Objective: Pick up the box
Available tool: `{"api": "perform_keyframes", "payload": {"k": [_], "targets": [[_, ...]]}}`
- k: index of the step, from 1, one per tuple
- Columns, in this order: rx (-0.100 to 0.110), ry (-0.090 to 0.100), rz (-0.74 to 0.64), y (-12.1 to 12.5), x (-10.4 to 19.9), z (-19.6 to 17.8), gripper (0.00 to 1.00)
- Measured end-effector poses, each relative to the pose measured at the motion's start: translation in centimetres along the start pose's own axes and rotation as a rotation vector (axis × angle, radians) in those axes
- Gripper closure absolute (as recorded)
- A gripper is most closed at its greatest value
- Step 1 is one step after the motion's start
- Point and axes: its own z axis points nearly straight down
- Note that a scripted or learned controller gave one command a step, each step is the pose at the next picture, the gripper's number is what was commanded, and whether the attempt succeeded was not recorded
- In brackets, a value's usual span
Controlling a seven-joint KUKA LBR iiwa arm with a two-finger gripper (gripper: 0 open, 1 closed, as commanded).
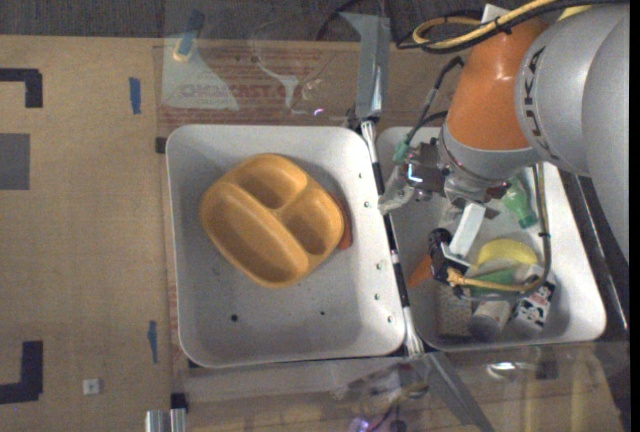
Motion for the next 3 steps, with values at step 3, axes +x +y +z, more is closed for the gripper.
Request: {"api": "perform_keyframes", "payload": {"k": [3], "targets": [[0.000,0.000,0.037,-2.8,-6.0,-1.9,0.00]]}}
